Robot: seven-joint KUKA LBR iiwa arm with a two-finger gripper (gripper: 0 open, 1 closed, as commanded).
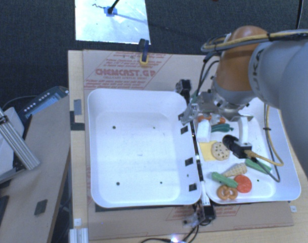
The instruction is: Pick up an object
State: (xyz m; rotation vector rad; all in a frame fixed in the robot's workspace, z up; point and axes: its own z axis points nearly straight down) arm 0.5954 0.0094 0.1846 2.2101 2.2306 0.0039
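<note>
The hand [204,116] hangs low over the right bin [285,186] beside a white bottle [203,131], grip state unreadable

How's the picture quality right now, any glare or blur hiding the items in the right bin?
Camera view: even, soft lighting; the left bin looks bright but not blown out. The arm is slightly soft and hides the right bin's far part. The cookie, tomato and pretzel read clearly. The reflective panel glares.

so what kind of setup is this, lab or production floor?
Most likely a robotics lab grasping testbed, not production: two shallow white bins taped onto cardboard, toy food like a pretzel and cookie in the right bin, and loose cables around the arm.
</note>
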